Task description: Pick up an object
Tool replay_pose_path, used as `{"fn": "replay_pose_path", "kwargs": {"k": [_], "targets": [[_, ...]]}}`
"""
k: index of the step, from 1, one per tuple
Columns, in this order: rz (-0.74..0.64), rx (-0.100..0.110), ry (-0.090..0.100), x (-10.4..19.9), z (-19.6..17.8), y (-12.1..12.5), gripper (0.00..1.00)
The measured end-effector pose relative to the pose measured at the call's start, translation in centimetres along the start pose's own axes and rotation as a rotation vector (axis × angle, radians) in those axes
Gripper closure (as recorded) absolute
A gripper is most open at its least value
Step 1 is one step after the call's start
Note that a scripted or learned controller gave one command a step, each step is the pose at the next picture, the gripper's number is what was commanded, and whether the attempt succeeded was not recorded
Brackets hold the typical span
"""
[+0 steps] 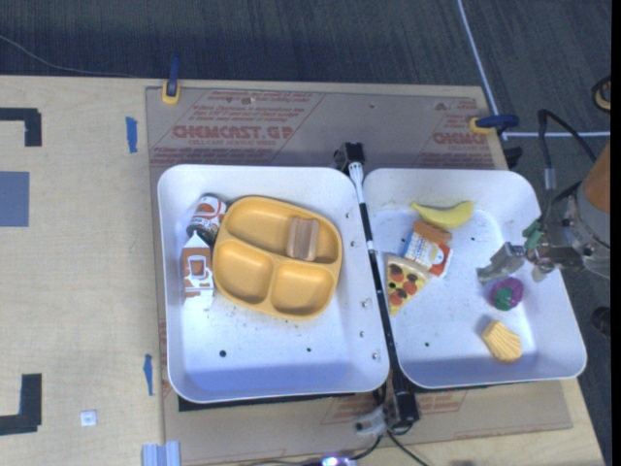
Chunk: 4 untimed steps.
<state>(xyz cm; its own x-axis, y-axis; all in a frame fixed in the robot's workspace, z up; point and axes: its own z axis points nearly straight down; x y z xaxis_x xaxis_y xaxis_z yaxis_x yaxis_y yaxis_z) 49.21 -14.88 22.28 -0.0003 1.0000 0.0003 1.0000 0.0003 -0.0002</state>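
The desk (pixel 68 260) is pale wood with black and blue tape marks along its left part. On it lies a brown board (pixel 320 124) printed in red with "CHEMCAST GP", read upside down from this view, and held by a yellow clamp (pixel 173 90) at its upper left and another clamp (pixel 490 122) at its upper right.

Two white bins sit side by side on the board. The left bin (pixel 252 367) holds a yellow divided plate (pixel 262 270) with three compartments; a small brown block (pixel 302 237) rests in the upper right compartment. Just left of the plate, touching its edge, are a can (pixel 204 217) and below it an orange and white carton (pixel 197 272); their printing is too small to read.

The right bin (pixel 441 357) holds a banana (pixel 444 214) near the back wall, an orange and white pouch (pixel 427 250) just below it, a toy pizza slice (pixel 402 283) beside the bin's left wall, a purple and green ball (pixel 506 294) toward the right, and a yellow ridged piece (pixel 503 341) near the front right.

The gripper (pixel 519 258) reaches in from the right, low over the right bin, just above the purple ball. Its fingers look slightly apart, with nothing visible between them.
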Motion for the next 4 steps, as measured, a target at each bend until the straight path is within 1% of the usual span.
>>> {"fn": "replay_pose_path", "kwargs": {"k": [1, 2, 3, 4], "targets": [[0.001, -0.002, -0.001, 0.1, 12.8, 0.6, 0.00], [0.002, -0.004, -0.002, 0.1, 11.8, 0.6, 1.00], [0.002, -0.004, -0.002, 0.1, 11.8, 0.6, 0.00], [0.002, -0.006, -0.003, 0.1, 10.8, 0.7, 1.00]]}}
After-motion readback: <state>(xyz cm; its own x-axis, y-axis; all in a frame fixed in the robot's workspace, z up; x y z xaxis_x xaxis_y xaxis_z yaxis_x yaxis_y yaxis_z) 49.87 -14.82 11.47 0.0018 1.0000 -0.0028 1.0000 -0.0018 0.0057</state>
